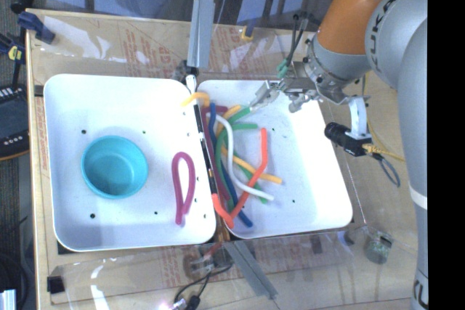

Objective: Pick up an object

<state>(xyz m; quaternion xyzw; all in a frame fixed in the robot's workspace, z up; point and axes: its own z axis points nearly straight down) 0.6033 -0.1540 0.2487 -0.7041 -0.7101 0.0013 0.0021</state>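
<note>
We see the gripper (256, 99) above the right bin (320, 192), near the tangled cords (236, 156). We cannot tell its grip state.

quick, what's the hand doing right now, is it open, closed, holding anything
Hand: above the top edge of the right bin, near the pile of colored cords; open or closed cannot be told, and nothing is visibly held.

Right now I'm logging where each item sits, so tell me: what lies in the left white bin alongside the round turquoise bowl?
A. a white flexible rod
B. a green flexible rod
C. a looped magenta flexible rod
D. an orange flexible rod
C: the looped magenta flexible rod lies in the left white bin to the right of the round turquoise bowl, while the other colours are piled in the right white bin.
</note>
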